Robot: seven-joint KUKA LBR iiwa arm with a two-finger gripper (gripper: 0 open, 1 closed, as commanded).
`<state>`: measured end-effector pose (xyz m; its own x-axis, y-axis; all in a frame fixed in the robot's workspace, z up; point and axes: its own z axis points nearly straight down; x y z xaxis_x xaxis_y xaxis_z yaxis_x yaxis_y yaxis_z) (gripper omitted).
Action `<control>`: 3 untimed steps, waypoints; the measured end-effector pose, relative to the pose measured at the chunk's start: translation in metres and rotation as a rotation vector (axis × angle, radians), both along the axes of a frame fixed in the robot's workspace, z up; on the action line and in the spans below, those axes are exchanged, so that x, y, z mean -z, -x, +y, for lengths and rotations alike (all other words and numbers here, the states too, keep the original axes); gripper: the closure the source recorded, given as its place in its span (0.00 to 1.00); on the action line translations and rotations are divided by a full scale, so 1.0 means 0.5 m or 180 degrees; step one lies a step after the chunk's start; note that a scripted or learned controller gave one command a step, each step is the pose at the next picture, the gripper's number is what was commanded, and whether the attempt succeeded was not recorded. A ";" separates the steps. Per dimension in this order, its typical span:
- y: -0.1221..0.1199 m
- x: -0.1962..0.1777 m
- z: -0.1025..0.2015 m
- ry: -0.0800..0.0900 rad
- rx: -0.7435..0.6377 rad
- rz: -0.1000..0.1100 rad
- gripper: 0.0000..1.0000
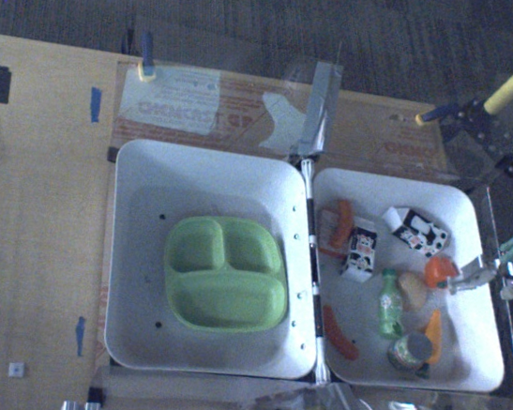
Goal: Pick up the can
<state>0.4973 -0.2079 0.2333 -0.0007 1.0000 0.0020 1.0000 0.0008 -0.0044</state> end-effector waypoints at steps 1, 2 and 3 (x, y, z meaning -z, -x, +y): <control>0.033 -0.024 -0.030 0.0009 0.0448 -0.0014 0.00; -0.070 0.265 0.020 0.0007 0.0639 -0.0048 0.00; -0.213 0.279 0.036 0.0016 0.1048 -0.0070 0.00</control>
